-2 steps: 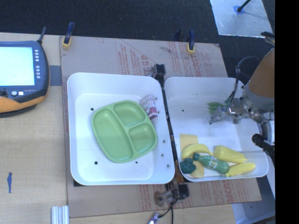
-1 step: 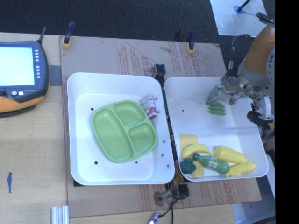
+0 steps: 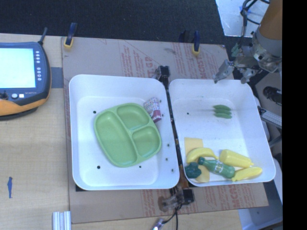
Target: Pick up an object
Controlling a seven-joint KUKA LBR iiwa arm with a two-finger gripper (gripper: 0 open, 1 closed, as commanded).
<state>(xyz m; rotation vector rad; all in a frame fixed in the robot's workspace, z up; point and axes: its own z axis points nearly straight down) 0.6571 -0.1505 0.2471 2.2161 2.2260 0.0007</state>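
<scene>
My gripper [image 3: 233,76] hangs over the far right rim of the right bin [image 3: 249,128], fingers spread open with nothing between them. Below and left of it in that bin lies a small green pea pod [image 3: 222,110]. At the bin's near edge sit a yellow slice [image 3: 194,147], a banana [image 3: 200,153], a green bottle [image 3: 217,167], a dark green broccoli piece [image 3: 192,170] and two yellow peppers [image 3: 235,158] [image 3: 247,173]. In the left bin [image 3: 86,171] rests a green divided plate [image 3: 127,134] with a small can [image 3: 154,109] at its far right corner.
A teach pendant [image 3: 21,75] lies on the bench at the far left. Clamps [image 3: 70,35] [image 3: 195,41] hold the cardboard sheet at the back. A black bracket [image 3: 164,73] stands between the bins at their far edge.
</scene>
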